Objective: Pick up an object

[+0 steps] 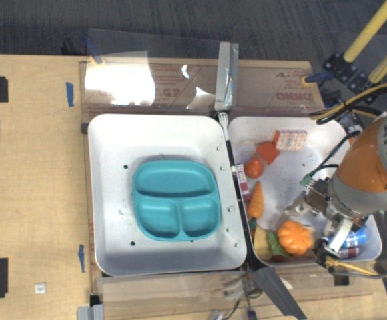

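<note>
Sitting alone in the left bin (106,145): a teal divided plate (175,200), leaving open rim all round. Crowding the right bin (326,135): pumpkin (295,237) at the near edge, carrot (256,202) and tomato (254,169) hugging the left wall. Hanging just beyond the pumpkin: the gripper (302,209), grip impossible to tell.

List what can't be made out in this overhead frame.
1. A blue and white object in the right white bin: camera view, mostly under the grey and orange arm; unidentifiable.
2. A yellow-green item: camera view, partly behind the small orange pumpkin and the bin's near wall.
3. The bin's right side: camera view, covered by the arm.
</note>
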Controlling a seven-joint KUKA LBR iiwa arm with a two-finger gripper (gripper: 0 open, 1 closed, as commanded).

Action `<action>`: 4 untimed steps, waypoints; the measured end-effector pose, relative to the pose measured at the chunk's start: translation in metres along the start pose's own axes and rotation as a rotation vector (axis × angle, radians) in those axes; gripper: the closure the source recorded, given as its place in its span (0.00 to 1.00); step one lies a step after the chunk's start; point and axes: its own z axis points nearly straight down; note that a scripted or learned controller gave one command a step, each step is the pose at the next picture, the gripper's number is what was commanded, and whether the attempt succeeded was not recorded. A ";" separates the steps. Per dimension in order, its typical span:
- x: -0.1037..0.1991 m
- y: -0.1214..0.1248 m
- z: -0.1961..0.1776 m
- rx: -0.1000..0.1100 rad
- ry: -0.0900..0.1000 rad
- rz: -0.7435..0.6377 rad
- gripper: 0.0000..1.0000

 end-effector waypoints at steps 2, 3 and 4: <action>0.021 0.036 -0.070 -0.003 0.000 0.566 0.00; 0.097 0.075 -0.049 -0.001 -0.001 0.674 0.00; 0.049 0.039 -0.038 0.000 -0.003 0.732 0.00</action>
